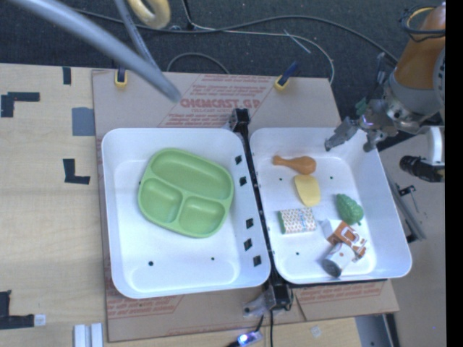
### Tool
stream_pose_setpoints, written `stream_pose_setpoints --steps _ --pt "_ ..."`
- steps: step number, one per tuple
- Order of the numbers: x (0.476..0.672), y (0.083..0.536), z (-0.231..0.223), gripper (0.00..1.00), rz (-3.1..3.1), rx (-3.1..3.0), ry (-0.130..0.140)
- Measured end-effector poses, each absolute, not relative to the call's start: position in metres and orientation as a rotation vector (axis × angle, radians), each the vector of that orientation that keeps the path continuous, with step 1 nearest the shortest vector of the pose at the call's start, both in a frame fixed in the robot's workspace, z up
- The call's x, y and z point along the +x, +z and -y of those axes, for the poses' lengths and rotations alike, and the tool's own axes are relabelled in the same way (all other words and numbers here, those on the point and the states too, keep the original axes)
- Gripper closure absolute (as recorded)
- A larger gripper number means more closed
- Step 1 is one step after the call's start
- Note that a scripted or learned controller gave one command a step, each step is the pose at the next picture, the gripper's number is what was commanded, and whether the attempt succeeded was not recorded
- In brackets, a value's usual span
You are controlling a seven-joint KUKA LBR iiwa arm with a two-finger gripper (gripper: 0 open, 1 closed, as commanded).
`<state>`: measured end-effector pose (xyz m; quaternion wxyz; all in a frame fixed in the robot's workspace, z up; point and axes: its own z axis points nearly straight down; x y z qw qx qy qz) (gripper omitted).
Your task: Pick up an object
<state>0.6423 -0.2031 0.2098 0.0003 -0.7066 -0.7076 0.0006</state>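
The right bin (383,194) holds several small items: a brown drumstick-shaped toy (296,164), a yellow piece (307,190), a green broccoli-like toy (349,209), a patterned white block (297,220) and an orange-and-white tube with a grey cap (343,246). My gripper (351,135) hangs over the bin's far right corner, above and to the right of the drumstick. Its two grey fingers are spread apart with nothing between them.
The left bin (119,215) carries a green compartment plate (187,191). Black clips run down the seam between the bins (249,194). A grey pole (87,27) crosses the top left. Cables lie on the dark floor behind.
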Motion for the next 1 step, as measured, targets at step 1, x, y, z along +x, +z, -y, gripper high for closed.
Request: stream_pose_setpoints --steps 1 --pt "0.64 0.1458 0.2057 0.0 2.22 -2.217 0.007"
